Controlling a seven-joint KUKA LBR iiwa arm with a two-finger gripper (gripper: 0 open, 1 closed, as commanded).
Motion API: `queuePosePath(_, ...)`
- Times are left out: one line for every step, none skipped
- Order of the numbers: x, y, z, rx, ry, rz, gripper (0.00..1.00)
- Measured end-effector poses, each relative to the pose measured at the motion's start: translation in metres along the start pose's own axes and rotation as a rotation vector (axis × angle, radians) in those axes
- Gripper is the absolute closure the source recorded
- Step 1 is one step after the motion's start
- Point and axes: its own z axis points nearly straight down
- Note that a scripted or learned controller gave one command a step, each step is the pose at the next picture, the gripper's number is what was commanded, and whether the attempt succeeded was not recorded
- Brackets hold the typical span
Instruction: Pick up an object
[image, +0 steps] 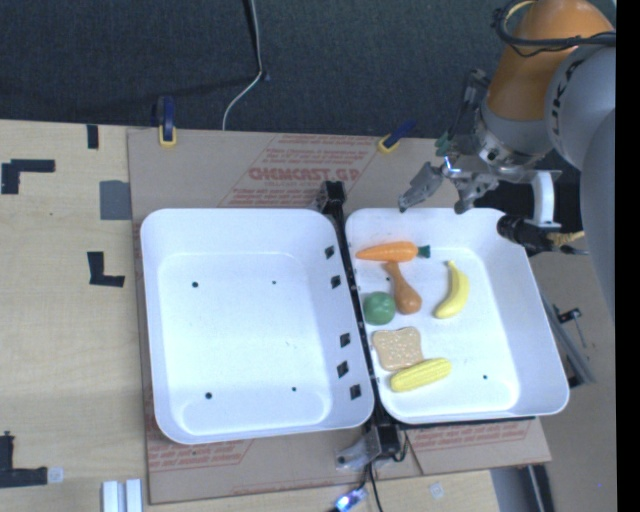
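White plastic bins sit side by side on a cardboard sheet (300, 170) over the tabletop (60, 300). Left bin (160, 240) shows bare floor with a few dark dots. Right bin (520, 300) holds all the toy food, clustered toward its left half.

Items in the right bin:
- orange carrot (388, 252) with green tip, lying crosswise near the far wall
- brown drumstick-like piece (403, 290), just below the carrot, top end touching or nearly touching it
- green round ball (379, 308), against the left wall, touching the brown piece
- yellow banana (453, 292), lying apart to the right of the brown piece
- tan bread slice (398, 347), near the left wall, just below the green ball
- yellow corn cob (420, 375), just beside the bread's lower edge — looks touching

Pincer (437, 197) hangs above the far rim of the right bin, beyond the carrot, fingers spread apart — released, nothing between them. Left finger (415, 190) points down-left, the other sits near the rim to its right. Grey arm with orange band (535, 65) enters from the upper right.

Blue clamps (165, 115) hold the cardboard's far edge. A white cable (245, 85) runs across the dark backdrop.
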Motion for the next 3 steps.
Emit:
queuePosePath(0.006,0.001,-0.245,-0.005,-0.004,0.003,0.00)
queuePosePath(0.006,0.002,-0.242,0.015,-0.003,0.004,1.00)
queuePosePath(0.071,-0.001,-0.155,0.021,0.002,0.000,1.00)
